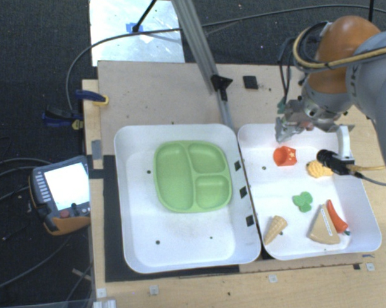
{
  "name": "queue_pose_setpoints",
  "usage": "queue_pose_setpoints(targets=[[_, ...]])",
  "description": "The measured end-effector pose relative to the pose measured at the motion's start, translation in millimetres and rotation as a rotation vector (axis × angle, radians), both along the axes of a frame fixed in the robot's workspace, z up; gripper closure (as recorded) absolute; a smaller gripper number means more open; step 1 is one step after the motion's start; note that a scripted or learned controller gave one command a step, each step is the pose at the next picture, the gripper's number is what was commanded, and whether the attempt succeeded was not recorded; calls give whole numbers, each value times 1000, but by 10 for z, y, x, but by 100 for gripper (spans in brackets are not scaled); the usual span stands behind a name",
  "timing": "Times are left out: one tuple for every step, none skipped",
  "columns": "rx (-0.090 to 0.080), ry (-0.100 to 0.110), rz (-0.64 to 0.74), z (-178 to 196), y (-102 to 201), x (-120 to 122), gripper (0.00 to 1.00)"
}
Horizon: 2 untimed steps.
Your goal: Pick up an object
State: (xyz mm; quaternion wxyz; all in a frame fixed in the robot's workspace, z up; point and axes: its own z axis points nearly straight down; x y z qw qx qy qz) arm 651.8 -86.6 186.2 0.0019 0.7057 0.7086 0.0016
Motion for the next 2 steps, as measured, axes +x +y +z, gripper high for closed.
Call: queue_pose_setpoints(targets=[[0, 1, 1, 450, -1, 9, 100], [0, 3, 2, 355, 457, -69, 100]])
